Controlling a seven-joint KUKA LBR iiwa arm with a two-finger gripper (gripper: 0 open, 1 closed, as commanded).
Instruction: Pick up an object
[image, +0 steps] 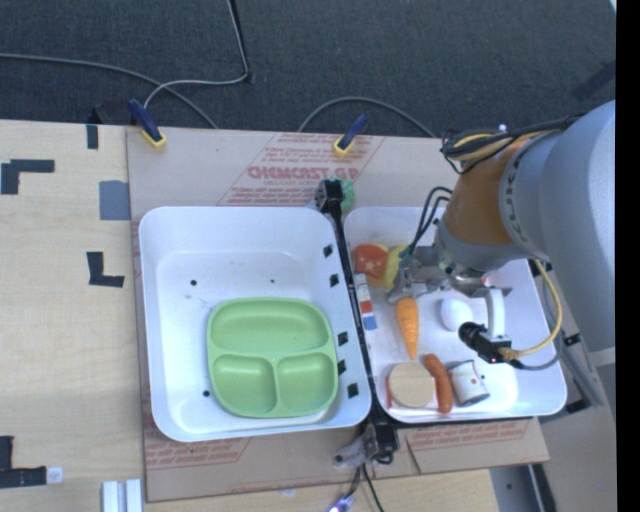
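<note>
Gripper (412, 283) low over the carrot (407, 326) – claw state cannot be told – risk: crowded neighbouring toys deflect the grasp.

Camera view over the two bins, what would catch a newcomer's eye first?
The light green divided plastic plate lying in the left white bin stands out first. Next, the grey arm with its orange band reaches over the right white bin, above an orange toy carrot among small toy foods.
</note>
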